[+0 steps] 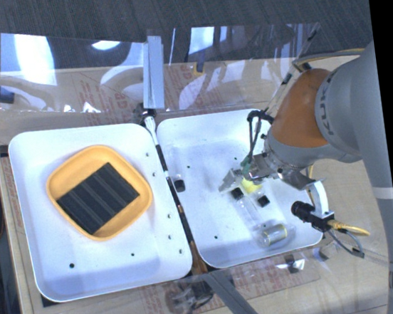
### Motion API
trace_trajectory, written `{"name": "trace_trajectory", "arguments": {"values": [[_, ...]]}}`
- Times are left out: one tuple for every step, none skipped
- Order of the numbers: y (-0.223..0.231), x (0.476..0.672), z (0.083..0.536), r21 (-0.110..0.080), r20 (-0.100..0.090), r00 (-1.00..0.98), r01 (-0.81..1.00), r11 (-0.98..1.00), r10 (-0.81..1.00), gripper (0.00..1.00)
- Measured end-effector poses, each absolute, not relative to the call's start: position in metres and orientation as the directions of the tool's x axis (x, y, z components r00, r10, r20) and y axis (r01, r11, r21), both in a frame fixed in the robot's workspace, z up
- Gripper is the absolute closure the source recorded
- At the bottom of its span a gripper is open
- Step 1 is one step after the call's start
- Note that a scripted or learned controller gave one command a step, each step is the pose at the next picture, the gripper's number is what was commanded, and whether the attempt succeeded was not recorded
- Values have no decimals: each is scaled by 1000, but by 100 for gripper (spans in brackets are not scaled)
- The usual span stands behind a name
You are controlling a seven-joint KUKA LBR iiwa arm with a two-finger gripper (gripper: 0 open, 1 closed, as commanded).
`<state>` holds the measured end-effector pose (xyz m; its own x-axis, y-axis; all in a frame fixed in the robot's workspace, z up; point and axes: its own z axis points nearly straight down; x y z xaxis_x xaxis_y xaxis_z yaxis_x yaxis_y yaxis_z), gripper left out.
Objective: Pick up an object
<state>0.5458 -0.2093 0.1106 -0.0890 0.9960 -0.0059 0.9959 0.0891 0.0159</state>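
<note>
- I saw the gripper (pixel 246 178) low in the right shallow white bin (pixel 215 247); I could not tell how it was set.
- A small yellow object (pixel 247 183) sat at its tip, hold unclear.
- A clear plastic bottle with a metallic cap (pixel 265 228) lay near.
- The left white bin (pixel 46 266) carried an orange square tray with a black ribbed insert (pixel 99 192).

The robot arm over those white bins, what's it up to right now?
The grey arm reaches in from the right, with its gripper low over the right bin, near a small yellow-green item and some small dark pieces. A clear bottle lies just below. Whether anything is held cannot be told. The left bin holds an orange dish with a dark ridged insert.
</note>
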Motion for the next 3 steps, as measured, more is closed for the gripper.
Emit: {"name": "trace_trajectory", "arguments": {"values": [[-209, 545, 119, 12, -7, -95, 995, 95, 995, 100], [-209, 545, 119, 12, -7, -95, 995, 95, 995, 0], [-210, 504, 92, -2, 2, -167, 986, 167, 986, 0]]}}
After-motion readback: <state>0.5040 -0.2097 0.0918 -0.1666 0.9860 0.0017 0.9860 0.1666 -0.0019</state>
